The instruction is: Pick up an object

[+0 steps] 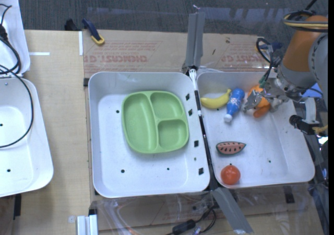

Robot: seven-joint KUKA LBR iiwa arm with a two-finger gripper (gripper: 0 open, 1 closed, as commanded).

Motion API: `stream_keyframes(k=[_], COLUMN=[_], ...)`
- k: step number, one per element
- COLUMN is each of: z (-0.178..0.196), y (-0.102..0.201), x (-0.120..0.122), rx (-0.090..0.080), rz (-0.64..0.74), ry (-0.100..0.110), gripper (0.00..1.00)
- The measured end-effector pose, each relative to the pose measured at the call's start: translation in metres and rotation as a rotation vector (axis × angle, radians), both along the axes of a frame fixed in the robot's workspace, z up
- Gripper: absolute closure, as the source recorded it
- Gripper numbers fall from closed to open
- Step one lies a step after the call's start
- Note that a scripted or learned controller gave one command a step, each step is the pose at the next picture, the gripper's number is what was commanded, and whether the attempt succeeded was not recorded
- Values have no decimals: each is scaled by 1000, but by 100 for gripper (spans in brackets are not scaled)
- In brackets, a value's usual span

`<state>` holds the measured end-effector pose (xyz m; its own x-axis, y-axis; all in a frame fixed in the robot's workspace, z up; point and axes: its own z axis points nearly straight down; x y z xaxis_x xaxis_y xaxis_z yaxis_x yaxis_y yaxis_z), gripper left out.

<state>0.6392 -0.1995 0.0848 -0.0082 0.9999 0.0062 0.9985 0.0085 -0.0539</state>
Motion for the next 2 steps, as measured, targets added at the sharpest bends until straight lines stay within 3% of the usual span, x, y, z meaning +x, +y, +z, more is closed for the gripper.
stream_keyframes(k=[1, 2], z=[16, 107], y=[6, 51], x=[14, 18], rx=[-9, -4], rz=[16, 114], ry=[-52, -54], gripper=[100, 100])
